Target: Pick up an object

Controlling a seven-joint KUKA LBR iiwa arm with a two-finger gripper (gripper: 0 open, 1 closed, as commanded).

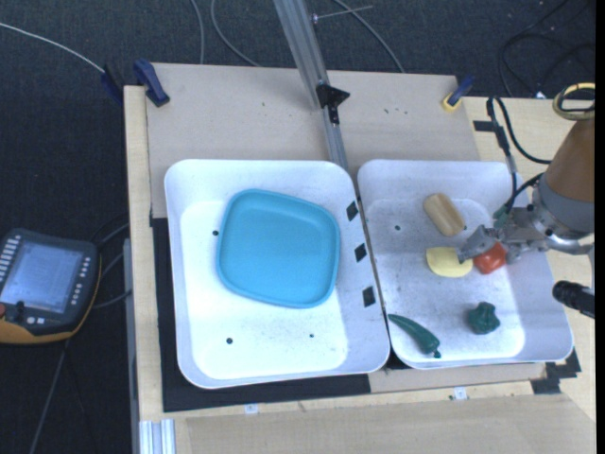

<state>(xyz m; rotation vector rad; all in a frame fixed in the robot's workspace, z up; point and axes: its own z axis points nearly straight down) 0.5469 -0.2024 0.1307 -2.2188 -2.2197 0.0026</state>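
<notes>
In the right bin lie a tan cylinder, a flat yellow piece, a small red object, a dark green lump and a green pepper-shaped piece. My gripper reaches in from the right and sits low over the bin's middle right. It is directly over the red object, which pokes out from under its tip and touches the yellow piece's right edge. The gripper's body hides how it meets the red object.
The left bin holds a large blue square plate. A metal pole slants up from between the bins at the back. Black clips mark the shared rim. A teach pendant lies off the bench, left.
</notes>
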